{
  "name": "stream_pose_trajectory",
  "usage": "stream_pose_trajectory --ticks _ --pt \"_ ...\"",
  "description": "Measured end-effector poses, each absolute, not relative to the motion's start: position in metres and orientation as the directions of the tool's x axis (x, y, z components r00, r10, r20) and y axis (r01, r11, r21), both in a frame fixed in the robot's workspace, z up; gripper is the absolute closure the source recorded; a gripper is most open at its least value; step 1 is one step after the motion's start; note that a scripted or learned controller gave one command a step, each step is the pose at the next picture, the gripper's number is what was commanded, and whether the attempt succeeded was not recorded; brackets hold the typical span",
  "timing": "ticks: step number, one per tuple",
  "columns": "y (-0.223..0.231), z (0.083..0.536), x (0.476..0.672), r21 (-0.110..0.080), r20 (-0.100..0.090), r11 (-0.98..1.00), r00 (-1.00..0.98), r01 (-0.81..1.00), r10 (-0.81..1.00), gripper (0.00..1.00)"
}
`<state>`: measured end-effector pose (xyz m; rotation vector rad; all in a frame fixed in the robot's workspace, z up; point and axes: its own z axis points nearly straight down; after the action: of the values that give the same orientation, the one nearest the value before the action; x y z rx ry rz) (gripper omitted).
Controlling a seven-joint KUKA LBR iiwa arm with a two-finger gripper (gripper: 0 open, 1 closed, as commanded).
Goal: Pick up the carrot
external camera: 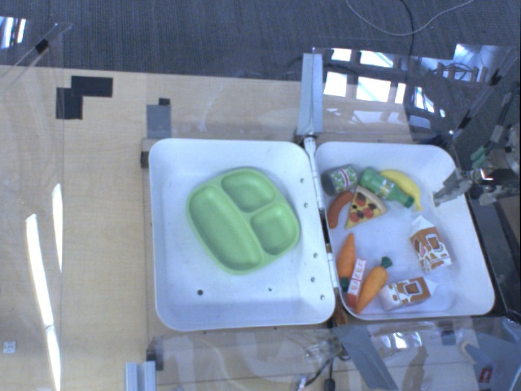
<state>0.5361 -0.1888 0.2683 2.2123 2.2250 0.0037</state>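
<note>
Two white bins (163,300) are seen. A light green divided plate (242,218) is shown. The carrot (370,285) is coloured orange with a green top; the banana (404,186) yellow; the cartons (429,249) brown-and-white patterned.

The carrot (371,283) is a small orange toy with a dark green stub at its top, lying flat and slanted near the front edge of the right bin (472,243). Its green end points up and to the right, its tapered tip down toward the bin's front-left corner. It rests free on the white floor.
</note>
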Motion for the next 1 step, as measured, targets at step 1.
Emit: stream_pose_trajectory --ticks 1 --pt "-0.1625 0.1381 0.5077 0.004 0.000 0.015 -0.015 1.000 1.000 0.00"
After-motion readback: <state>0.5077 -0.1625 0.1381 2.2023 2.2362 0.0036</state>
